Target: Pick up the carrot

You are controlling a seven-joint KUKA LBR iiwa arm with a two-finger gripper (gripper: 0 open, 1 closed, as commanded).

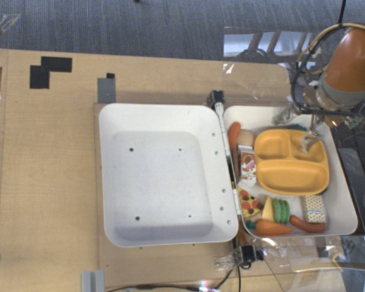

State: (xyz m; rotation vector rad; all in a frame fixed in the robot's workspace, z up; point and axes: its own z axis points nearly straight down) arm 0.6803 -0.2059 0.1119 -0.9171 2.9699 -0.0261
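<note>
Orange tapered carrot (274,227) untouched, lying at near edge of right white bin (347,215). Gripper (308,140) at far side over yellow compartment tray (292,166), well apart; finger state: cannot tell. Approach, grasp, lift all remain.

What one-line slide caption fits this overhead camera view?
Robot gripper hovers over a yellow tray in the right bin, far from the carrot at the bin's near edge.
</note>
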